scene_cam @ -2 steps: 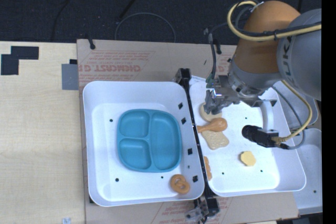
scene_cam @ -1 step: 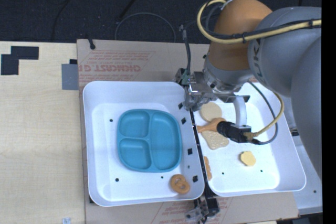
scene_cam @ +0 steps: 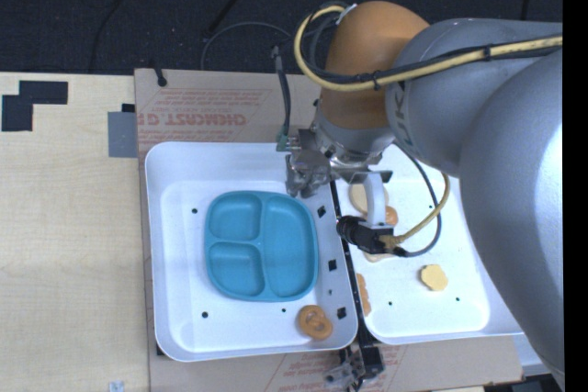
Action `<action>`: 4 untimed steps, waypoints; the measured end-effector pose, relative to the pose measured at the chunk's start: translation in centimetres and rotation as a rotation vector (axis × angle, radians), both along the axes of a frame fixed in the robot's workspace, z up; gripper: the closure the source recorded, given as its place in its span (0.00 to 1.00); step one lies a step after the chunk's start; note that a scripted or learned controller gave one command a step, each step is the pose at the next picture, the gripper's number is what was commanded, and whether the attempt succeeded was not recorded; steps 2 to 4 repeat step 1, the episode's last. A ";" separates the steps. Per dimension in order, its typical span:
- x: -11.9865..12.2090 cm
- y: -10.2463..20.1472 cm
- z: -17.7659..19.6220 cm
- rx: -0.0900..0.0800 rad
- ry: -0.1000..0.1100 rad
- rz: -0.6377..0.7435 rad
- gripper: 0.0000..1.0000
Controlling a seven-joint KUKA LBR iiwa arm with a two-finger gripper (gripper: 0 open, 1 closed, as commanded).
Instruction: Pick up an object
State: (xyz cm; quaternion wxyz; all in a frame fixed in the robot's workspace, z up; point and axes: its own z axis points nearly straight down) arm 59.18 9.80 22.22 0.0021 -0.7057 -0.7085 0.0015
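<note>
In the left bin we see a blue divided plate and, near its lower right corner, a brown ring. The jaws hang by the bins' shared wall; we cannot tell whether they are open or closed. A yellow chunk lies in the right bin.

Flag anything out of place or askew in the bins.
Nothing damaged or spilled. The blue plate lies slightly skewed in the left bin, bare, while a brown pretzel-like piece lies loose beside it near the bin's wall.
</note>
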 end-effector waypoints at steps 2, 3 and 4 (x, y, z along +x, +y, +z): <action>0.0 -0.2 0.1 -0.002 -0.001 -0.002 0.00; 0.0 -0.2 0.1 -0.002 -0.001 -0.002 0.00; 0.0 -0.2 0.1 -0.002 -0.001 -0.002 0.00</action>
